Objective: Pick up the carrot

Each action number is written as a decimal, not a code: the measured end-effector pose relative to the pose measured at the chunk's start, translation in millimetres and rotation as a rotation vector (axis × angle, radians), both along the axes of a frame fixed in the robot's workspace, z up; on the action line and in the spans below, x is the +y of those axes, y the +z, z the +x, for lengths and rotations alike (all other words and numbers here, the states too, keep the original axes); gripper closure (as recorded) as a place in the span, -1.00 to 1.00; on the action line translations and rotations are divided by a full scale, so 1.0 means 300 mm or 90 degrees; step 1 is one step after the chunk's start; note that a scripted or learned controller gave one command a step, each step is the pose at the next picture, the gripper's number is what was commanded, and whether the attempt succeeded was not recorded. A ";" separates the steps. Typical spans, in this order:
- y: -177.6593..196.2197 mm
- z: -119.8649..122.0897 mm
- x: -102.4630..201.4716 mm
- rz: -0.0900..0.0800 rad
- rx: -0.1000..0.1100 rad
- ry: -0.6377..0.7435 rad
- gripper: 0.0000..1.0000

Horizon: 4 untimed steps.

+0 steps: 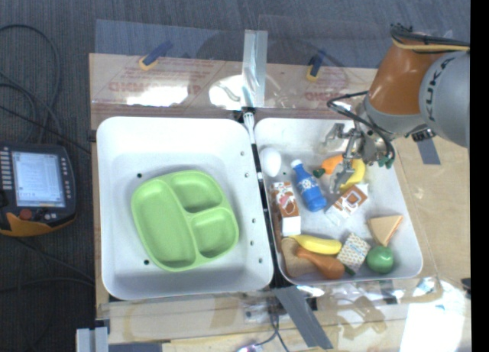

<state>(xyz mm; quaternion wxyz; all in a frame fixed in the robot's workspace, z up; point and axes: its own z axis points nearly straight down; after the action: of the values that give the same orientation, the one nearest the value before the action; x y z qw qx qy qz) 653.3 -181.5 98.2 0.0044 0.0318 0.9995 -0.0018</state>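
Note:
The carrot (331, 165) is a small orange piece lying in the upper middle of the right bin (409, 221), to the right of a blue bottle (309, 186). My gripper (350, 161) has come down into that bin from the upper right. It sits directly over the carrot's right end and partly hides it. A yellow piece (354, 175) lies just under the gripper. I cannot make out whether the carrot is between the gripper's tips.
Crowding the right bin are a white egg (271, 161), a brown carton (284, 199), a white cube (290, 226), a banana (318, 245), an orange-brown sausage shape (321, 265), a checked box (353, 251), a green ball (380, 259) and an orange wedge (386, 228). A green divided plate (183, 217) lies in the left bin (114, 144).

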 end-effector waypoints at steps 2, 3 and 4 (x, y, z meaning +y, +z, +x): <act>0.060 0.004 0.007 -0.002 -0.002 0.002 1.00; 0.120 -0.209 -0.013 0.003 0.004 0.000 1.00; 0.447 -0.248 0.187 0.001 -0.003 0.051 1.00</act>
<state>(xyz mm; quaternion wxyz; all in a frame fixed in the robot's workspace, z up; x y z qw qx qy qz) 578.8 -125.3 232.2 0.0067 -0.0078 0.9999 -0.0010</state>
